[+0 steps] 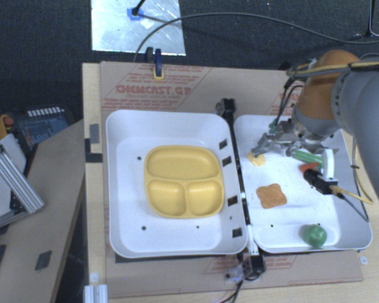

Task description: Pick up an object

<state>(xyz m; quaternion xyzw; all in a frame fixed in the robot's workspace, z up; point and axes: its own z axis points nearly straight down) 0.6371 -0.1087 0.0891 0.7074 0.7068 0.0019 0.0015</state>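
Camera view: arm [357,100] over the right bin [354,232], gripper [263,149] low beside a small yellow piece [258,160], with an orange slice [271,196] and green ball [314,235] nearer the front. Approach step, judged; next, close squarely on the yellow piece. Jaw opening cannot be told.

The arm [360,96] is a thick grey tube with an orange band – thin dark cables run along its wrist – ending in metal parts.
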